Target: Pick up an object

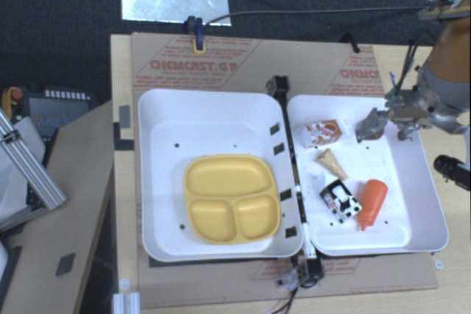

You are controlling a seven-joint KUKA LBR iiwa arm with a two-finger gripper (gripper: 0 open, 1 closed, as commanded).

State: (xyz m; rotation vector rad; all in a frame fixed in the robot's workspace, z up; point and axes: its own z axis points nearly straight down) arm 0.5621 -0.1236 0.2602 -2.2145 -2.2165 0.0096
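1. while the gripper (372,126) hangs over the upper part of the right bin (423,232), nothing shows between its fingers, and whether the jaws are released or clenched cannot be told from this angle.
2. the things to pick from lie in that right bin: a red-and-white packet (324,131) near the gripper, a tan wedge (331,162) below it, a black-and-white item (338,199), and an orange bottle (372,202) just beside that item.
3. the left bin (158,180) bears a yellow divided plate (231,198), well apart from the gripper.
4. risk, as a judgement: the packet looks flat and thin, so fingers closing on it may slide off or pinch nothing; the bottle looks rounded and could roll away from a glancing touch.
5. risk, as a judgement: the black-and-white item and the bottle sit so close that a grab at one may nudge the other.
6. the arm is cut off at the right edge, and the gripper's fingertips blur into a grey mass.
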